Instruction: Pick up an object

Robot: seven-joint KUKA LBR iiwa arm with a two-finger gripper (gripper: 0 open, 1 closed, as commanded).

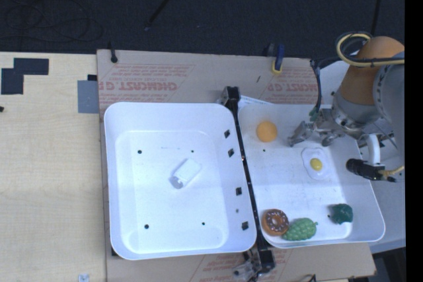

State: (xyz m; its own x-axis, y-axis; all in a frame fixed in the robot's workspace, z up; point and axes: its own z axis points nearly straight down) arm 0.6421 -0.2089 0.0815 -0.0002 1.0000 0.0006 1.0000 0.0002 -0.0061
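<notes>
Both white bins (173,117) look like smooth, slightly glossy plastic, resting on matt brown cardboard (198,79) printed in red. To their left the table (46,162) is pale, matt wood. My gripper (309,131) looks like dull grey metal, and the orange ball (267,131) is matt.

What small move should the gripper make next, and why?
Probably lower the gripper and close on the orange ball. Its fingers look spread with nothing between them, and the ball lies just beside them in the right bin, apart from the other items.
</notes>
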